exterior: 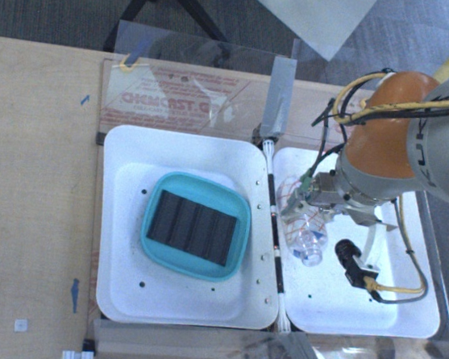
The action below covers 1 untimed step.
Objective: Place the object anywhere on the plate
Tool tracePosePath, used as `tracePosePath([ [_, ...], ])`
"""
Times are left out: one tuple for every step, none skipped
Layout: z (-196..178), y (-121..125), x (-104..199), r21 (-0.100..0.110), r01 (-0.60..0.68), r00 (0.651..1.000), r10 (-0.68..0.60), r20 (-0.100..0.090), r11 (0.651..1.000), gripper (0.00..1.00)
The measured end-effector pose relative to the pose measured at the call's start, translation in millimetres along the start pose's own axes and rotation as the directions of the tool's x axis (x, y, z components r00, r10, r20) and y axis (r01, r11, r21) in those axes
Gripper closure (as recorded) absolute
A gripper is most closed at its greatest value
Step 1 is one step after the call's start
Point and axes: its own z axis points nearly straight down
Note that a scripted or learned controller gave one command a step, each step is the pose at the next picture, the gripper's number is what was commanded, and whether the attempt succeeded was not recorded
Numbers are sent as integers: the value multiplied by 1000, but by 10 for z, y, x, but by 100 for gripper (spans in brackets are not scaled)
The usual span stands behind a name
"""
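A teal square plate (238, 217) sits in the left bin (129, 163), with a black ridged block (192, 227) lying flat on it. In the right bin (411, 311), close to its left wall, lies a clear crumpled plastic object (308, 242). My gripper (309, 203) hangs just above and behind that clear object, under the orange wrist band (385, 129). The arm's body hides how the gripper meets the object, and I cannot tell if they touch.
A black plug on a yellow cable (354, 262) dangles from the arm over the right bin, beside the clear object. A ridge (272, 221) divides the two bins. A clear sheet with red print (177, 100) lies behind the left bin.
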Motion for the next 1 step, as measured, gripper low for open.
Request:
tracePosePath([
  [1,3,30,1,5,1000,-5,-3,1000,0],
])
